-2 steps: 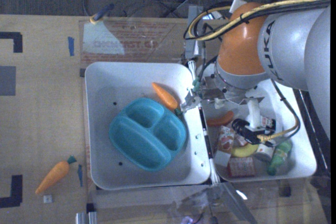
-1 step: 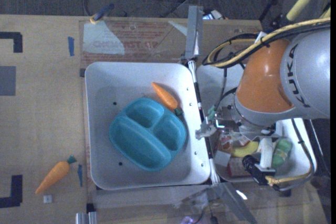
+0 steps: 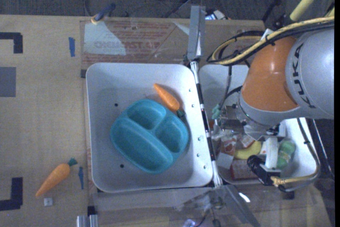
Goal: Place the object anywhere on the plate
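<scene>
Two bins. Gripper [image 3: 234, 133] sits low in the right bin [image 3: 311, 170] among toy food [image 3: 249, 152]; jaw state I cannot tell, wrist covers it. Plate [image 3: 150, 135], teal and divided, lies in the left bin [image 3: 101, 114], well left of the jaws. Carrot [image 3: 167, 97] touches its upper rim. Likely light, rigid, slick plastic; grip across the thick middle.

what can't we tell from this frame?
- Gripper: the arm's orange wrist covers it in the camera view; finger state and any held item unreadable.
- Right bin contents: a jumble partly under the arm; only a yellow piece is distinct.
- Carrot against the teal plate: resting on the rim or just beside it, unclear.
</scene>
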Controlling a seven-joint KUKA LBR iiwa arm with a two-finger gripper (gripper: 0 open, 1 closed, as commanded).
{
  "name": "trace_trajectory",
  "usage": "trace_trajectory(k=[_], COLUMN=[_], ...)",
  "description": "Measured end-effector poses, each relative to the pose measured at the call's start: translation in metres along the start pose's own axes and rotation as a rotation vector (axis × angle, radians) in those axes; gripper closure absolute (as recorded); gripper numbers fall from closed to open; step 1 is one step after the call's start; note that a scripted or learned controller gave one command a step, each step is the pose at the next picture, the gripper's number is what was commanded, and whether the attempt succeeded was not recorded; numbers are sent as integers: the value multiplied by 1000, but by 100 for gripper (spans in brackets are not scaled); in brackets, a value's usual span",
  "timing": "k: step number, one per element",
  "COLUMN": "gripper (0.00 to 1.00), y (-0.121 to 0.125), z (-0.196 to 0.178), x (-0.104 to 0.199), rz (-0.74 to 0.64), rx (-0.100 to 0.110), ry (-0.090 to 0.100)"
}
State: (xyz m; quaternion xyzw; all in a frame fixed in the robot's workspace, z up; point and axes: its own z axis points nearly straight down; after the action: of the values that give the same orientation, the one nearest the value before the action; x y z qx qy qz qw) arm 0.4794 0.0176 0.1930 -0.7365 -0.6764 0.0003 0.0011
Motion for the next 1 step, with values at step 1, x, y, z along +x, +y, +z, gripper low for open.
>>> trace_trajectory(k=[1], gripper=[100], y=[44], z=[-8], x=[80], rz=[-83], rx=[-1], ry=[-1])
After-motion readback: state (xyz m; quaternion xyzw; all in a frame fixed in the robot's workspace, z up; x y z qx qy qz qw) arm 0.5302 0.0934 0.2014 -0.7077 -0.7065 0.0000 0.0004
